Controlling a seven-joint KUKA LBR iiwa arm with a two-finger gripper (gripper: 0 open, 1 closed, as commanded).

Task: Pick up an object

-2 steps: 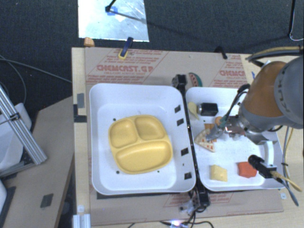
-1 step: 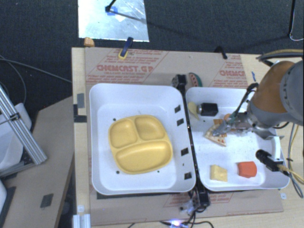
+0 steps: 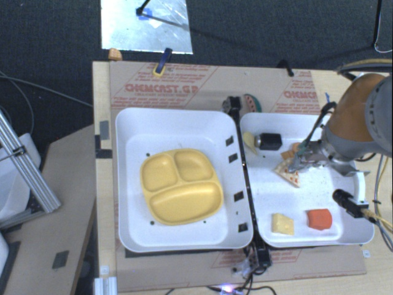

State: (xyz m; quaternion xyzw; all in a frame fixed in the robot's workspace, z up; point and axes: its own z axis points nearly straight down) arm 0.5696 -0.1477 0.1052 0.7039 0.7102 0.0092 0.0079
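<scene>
Cheese wedge (image 3: 283, 224) and orange block (image 3: 319, 219) lie untouched at the right bin's (image 3: 264, 192) near edge. Farther in, the hand (image 3: 299, 162) sits over a pizza-like slice (image 3: 288, 172); grip unclear, nothing lifted yet.

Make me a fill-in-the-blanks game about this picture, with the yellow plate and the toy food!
1. The yellow divided plate sits in the ____ bin.
2. The orange-red block lies beside a ____ cheese wedge.
3. The gripper is down over the ____ slice.

Missing words: left; yellow; pizza
</scene>
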